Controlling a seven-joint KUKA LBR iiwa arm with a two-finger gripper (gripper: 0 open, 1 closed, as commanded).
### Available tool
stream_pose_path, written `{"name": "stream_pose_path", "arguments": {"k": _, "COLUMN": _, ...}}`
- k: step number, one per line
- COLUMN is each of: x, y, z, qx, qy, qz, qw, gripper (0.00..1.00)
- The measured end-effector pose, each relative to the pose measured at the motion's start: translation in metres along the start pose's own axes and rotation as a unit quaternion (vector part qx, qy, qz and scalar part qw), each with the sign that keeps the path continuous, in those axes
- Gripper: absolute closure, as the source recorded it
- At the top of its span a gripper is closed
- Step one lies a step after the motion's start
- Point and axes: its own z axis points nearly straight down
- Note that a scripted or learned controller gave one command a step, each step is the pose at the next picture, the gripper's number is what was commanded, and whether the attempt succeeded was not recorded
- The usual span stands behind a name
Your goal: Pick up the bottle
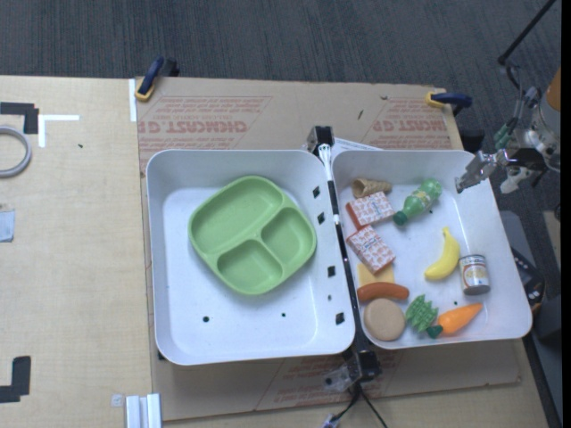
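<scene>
Hovering at the far right corner of the right bin [510, 266], the claw [486, 169] sits just over the rim, and from up here I cannot tell whether it is wide or narrow; nothing shows between its tips. Landmark for everything is that right bin. Inside it, a little way in from the claw, lies the green bottle [417, 202], tilted on its side near the bin's far wall, apart from the claw. Just beside the bottle toward the left wall, an ice cream cone [370, 186] lies near the far corner, with two red-and-white checked packets [369, 209] [372, 248] below it along that left side. Toward the bin's middle right, a banana [443, 257] stands close to a small can [475, 274]. Along the near wall: a sausage [382, 292], a round tan bun [384, 319], a green leafy vegetable [418, 313] and a carrot [459, 318].

Touching the right bin's left wall is the left bin [178, 328], holding a green divided plate [253, 234]. Both bins rest on a cardboard sheet [214, 119] printed in red, clamped by a blue-and-yellow clip [153, 76] at its far left corner and another [448, 101] beyond the right bin. Under it, the pale wooden desk [62, 283] spreads out left, marked with black tape. Beyond the desk, dark grey carpet [268, 16].
</scene>
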Motion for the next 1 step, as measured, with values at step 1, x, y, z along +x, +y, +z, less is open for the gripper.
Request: {"name": "stream_pose_path", "arguments": {"k": 1, "x": -0.0001, "y": 0.0006, "z": -0.0098, "qx": 0.000, "qy": -0.001, "qz": -0.001, "qw": 1.0000, "gripper": 1.00}}
